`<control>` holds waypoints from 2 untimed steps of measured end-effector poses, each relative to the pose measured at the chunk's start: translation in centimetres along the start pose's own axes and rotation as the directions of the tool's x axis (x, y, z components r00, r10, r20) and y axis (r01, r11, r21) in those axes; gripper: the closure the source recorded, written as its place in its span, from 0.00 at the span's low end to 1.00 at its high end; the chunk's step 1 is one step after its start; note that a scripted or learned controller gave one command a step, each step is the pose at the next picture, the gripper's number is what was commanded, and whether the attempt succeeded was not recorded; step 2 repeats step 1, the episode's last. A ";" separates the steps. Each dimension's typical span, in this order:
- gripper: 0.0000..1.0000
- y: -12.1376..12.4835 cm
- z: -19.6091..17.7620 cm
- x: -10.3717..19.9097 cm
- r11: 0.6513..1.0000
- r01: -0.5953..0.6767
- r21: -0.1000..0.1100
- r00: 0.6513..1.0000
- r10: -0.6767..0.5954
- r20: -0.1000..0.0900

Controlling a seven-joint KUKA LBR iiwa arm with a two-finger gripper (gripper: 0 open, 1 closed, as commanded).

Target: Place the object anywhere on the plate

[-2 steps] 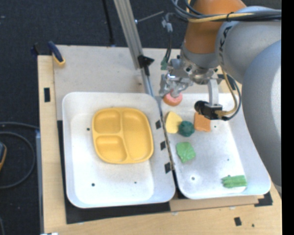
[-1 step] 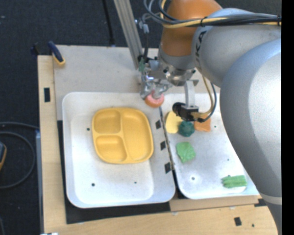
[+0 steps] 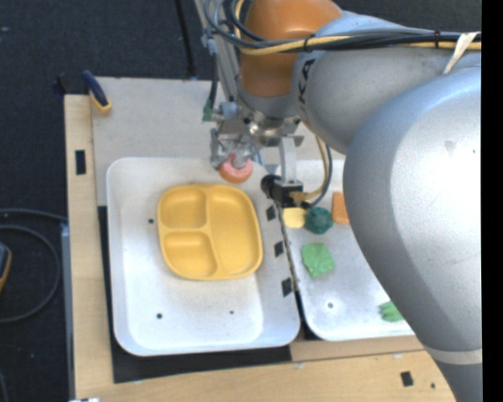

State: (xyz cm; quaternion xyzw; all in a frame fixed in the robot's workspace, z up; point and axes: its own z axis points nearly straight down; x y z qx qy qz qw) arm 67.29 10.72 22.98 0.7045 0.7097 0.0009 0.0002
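A yellow plate [image 3: 210,230] with three compartments lies in the left white bin [image 3: 134,308]. Just past the plate's far right edge is my gripper [image 3: 234,159], pointing down. A small round salmon-red object [image 3: 235,172] sits between its fingertips, and the fingers are shut on it. The object is at the bin's back edge, beside the plate's rim rather than over its compartments. I cannot tell whether it hangs above the bin floor or touches it.
The right bin [image 3: 344,329] holds a yellow block [image 3: 293,218], a dark green ball [image 3: 319,219], an orange piece [image 3: 339,209], a light green item [image 3: 318,259] and a small green scrap [image 3: 391,311]. The arm's grey body covers much of that bin. A blue-and-yellow clamp [image 3: 96,90] is at the bench's back left corner.
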 end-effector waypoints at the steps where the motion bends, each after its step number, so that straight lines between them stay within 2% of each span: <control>1: 0.00 0.0 0.0 -0.3 1.000 -0.004 0.000 1.000 0.004 0.002; 2: 0.00 0.0 0.0 -0.3 1.000 -0.004 0.000 1.000 0.004 0.002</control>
